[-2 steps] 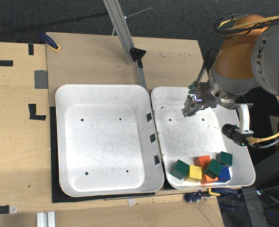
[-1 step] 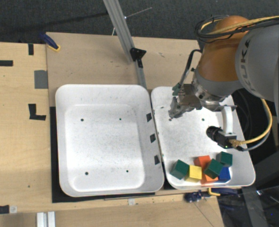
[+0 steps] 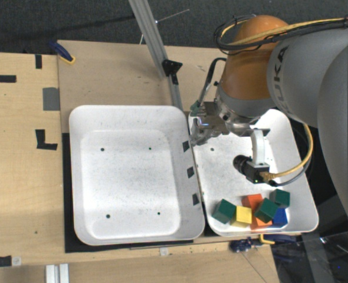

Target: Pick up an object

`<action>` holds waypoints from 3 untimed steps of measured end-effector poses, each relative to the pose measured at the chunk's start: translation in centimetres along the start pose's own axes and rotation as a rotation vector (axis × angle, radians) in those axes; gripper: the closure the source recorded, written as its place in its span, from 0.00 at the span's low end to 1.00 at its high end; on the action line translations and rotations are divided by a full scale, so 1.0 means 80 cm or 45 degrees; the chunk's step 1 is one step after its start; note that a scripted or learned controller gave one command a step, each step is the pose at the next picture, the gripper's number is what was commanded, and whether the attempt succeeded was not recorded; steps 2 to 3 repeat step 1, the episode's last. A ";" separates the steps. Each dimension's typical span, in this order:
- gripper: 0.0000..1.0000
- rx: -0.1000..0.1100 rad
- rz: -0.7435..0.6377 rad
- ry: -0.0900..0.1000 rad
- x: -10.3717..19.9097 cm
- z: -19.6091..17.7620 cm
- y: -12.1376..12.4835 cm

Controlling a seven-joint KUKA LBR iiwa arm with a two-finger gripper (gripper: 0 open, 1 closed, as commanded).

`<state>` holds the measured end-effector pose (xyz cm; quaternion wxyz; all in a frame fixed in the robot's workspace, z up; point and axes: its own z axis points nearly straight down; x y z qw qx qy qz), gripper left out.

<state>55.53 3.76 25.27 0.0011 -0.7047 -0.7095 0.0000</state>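
Blocks [image 3: 253, 211], small, stiff and likely light, huddle in the right bin's [image 3: 304, 184] near corner; the green one [image 3: 224, 210] at the left edge offers free flat sides. Whether the arm's fingers are apart, I cannot tell.

Arm [image 3: 315, 69] cut off at right edge; end effector [image 3: 200, 131] fingers indistinct.

We look down on a pale wooden desk [image 3: 121, 69] marked with scraps of black tape [image 3: 42, 139] and one grey patch [image 3: 51, 98]. Beyond its far edge lies dark grey carpet [image 3: 56, 7]. A slanted aluminium rail [image 3: 151, 31] crosses above the desk.
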 end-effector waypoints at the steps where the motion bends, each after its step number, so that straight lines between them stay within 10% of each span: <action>1: 1.00 0.004 0.000 -0.001 0.068 0.023 0.000; 3: 1.00 0.004 0.000 -0.001 0.068 0.023 0.000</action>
